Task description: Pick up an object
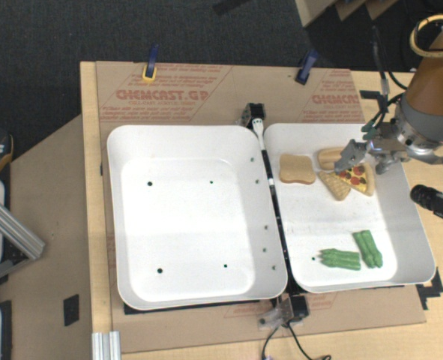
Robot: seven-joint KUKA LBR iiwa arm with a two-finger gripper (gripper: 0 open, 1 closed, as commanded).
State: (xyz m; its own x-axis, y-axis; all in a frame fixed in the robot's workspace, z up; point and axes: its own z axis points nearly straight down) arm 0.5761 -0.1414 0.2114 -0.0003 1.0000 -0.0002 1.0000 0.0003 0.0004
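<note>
Nothing is lifted yet: the gripper hangs low at the right bin's twelve o'clock, just over the pizza slice and cracker, but whether its jaws are spread or closed I cannot tell, so the grasp remains.

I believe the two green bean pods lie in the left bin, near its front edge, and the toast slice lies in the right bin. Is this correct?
Not quite. The camera view shows the two green bean pods in the right bin, near its front edge, not in the left bin. The toast slice is indeed in the right bin.
</note>
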